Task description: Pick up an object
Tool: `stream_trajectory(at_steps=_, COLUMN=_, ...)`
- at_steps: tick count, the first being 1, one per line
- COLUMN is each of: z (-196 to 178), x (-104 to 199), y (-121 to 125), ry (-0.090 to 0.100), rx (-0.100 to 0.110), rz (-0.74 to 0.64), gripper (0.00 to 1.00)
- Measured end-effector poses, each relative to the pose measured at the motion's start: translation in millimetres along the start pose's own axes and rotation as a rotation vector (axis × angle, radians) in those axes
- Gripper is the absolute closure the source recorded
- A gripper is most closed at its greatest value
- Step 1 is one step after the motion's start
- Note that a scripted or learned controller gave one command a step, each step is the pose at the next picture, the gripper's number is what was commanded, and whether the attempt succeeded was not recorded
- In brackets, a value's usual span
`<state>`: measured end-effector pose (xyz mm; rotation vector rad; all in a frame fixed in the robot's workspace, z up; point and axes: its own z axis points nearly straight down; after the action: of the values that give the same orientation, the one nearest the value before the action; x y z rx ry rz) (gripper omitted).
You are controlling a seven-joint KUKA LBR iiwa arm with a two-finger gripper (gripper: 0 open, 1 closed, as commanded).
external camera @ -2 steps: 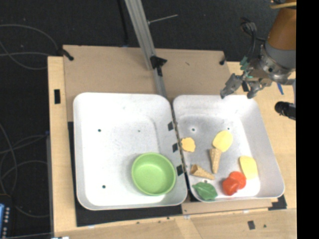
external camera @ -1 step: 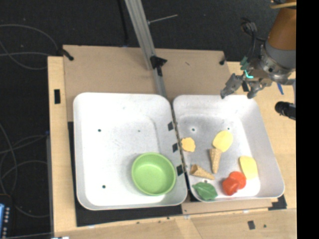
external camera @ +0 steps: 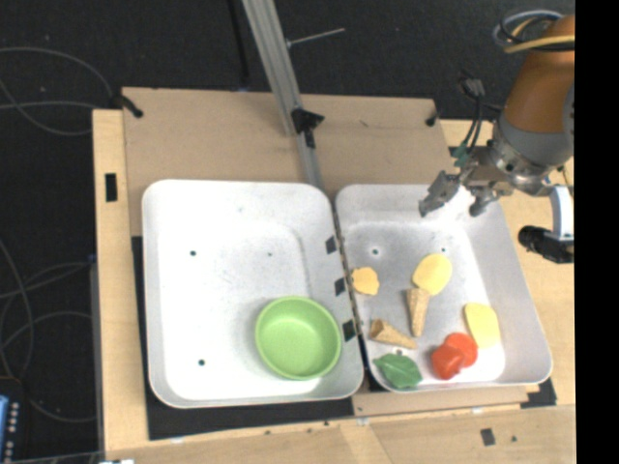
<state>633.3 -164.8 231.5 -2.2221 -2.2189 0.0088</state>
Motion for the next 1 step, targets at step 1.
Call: stream_trajectory(at_steps=1, z=42.3, x=-2.7, y=-2.0, ry=0.0, rx=-0.002, rz=0.0, gripper=0.0)
